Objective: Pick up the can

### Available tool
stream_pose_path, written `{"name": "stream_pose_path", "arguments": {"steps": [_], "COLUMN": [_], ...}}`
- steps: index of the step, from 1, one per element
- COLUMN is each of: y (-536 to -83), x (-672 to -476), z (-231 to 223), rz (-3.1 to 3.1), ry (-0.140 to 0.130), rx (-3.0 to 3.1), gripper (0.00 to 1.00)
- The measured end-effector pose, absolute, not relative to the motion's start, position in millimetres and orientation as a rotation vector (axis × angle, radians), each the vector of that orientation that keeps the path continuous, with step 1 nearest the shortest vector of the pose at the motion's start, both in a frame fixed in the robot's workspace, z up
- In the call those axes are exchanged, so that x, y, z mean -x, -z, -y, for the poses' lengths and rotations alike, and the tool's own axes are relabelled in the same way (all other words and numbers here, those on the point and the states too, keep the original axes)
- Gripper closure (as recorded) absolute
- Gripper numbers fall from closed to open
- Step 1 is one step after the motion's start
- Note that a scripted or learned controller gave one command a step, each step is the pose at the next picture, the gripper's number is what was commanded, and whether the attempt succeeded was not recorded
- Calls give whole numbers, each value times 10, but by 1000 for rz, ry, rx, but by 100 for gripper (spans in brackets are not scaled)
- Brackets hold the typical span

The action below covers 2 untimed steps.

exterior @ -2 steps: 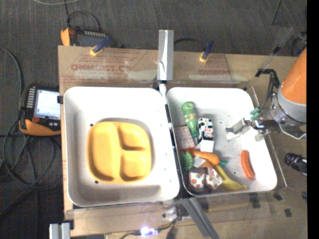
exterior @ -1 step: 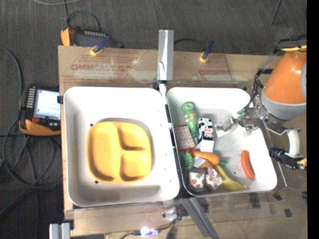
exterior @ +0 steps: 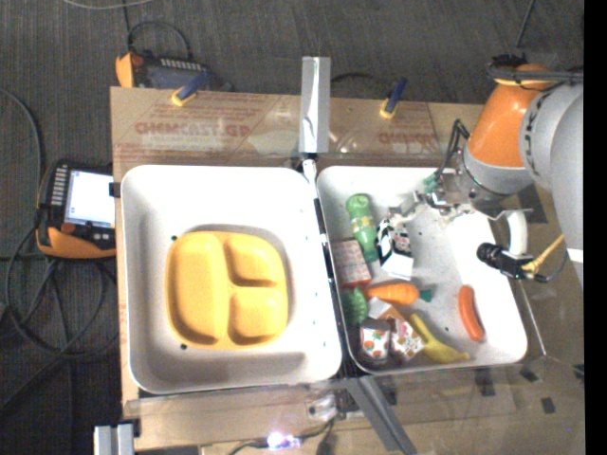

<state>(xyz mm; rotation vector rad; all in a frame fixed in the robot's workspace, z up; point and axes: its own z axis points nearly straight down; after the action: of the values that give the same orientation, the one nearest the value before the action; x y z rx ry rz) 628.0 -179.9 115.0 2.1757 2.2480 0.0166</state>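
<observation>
The arm (exterior: 512, 140) is reaching in over the right bin (exterior: 503, 349), and its tip is hanging above the bin's 1 o'clock part, close to the upper rim. The jaws are sitting in a tangle of dark metal and cable there, and I cannot tell whether they are released or clenched. Nothing is showing between them.

What looks like the can (exterior: 377, 339), red and white, is lying low in the bin at about 7 o'clock, pressed against a banana (exterior: 438, 347) on its 3 o'clock side. A carrot (exterior: 394, 292) is lying just above it, toward 12 o'clock. A green bottle (exterior: 358, 211) is standing off at the bin's 11 o'clock, and a red sausage (exterior: 470, 313) is resting at 4 o'clock.

By my judgement the task is barely getting under way: the can is resting untouched, well apart from the arm's tip. The crossing toward 7 o'clock, the descent, the grip and the lift are all waiting.
</observation>
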Motion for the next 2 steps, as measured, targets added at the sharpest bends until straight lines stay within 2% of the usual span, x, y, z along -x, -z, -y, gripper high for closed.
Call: {"name": "stream_pose_path", "arguments": {"steps": [1,2], "y": [-889,-993], "x": [-6713,-6715], "z": [1787,1800], "rz": [-2209,-2206], "ry": [-6,2], "rx": [-2221,-2215], "gripper": [0,100]}}
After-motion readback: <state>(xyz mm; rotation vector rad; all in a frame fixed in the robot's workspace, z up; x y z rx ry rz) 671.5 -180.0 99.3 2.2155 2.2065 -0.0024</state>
